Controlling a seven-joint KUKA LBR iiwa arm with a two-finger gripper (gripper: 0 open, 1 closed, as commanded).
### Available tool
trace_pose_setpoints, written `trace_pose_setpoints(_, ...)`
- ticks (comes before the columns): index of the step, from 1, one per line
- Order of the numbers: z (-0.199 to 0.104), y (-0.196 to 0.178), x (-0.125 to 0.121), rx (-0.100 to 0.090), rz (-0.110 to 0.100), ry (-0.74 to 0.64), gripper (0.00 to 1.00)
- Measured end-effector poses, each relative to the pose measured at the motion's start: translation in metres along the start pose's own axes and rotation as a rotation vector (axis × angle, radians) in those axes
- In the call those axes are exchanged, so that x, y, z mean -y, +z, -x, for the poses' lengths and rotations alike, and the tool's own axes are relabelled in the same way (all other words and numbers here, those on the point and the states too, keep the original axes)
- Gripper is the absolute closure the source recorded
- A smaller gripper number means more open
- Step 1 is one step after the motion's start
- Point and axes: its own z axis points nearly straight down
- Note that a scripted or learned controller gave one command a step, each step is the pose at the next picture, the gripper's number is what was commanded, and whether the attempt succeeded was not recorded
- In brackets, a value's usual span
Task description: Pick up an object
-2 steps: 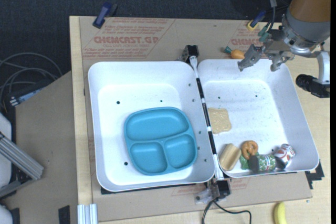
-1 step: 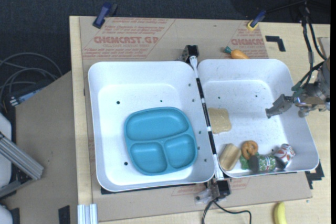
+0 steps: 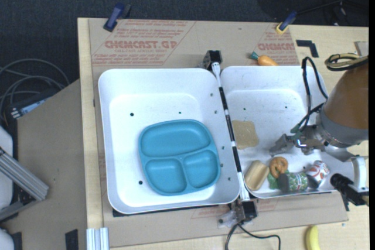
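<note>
The right bin holds several small items along its near edge. They are a tan bread roll, a brown pretzel-like ring, a green can lying on its side and a white and red ball. A flat tan slice lies by the bin's left wall. My gripper hangs at the right side of this bin, just above and behind the ring and the can. Nothing shows held in it.
The left bin carries a blue divided plate. On the bench behind the right bin lies a small orange carrot-like item, and a yellow banana-like piece sits by the front edge. Black cables loop near the arm.
</note>
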Motion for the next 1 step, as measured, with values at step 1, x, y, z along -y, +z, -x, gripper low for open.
trace_pose_setpoints(1,-0.0483,0.0427,-0.0007,0.000,0.002,-0.001,0.00)
